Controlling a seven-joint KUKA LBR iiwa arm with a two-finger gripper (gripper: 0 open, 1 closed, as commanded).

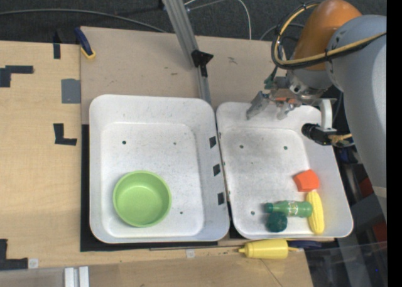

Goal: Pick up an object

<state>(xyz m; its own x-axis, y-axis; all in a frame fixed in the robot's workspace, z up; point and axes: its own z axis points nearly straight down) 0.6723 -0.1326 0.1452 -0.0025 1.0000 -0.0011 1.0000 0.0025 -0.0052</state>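
My gripper (270, 109) hangs over the far rim of the right bin (264, 160), its two grey fingers spread apart with nothing between them. In that bin's near right corner lie an orange block (306, 180), a yellow corn-like piece (315, 211), a green bottle (289, 208) lying on its side, and a dark green lump (276, 221) beside it. All of these sit well below the gripper in the view, apart from it.
The left bin (151, 122) holds a green bowl (142, 198) at its near left. A yellow bottle (266, 249) lies on the bench just outside the right bin's front edge. A metal pole (182, 22) rises behind the bins.
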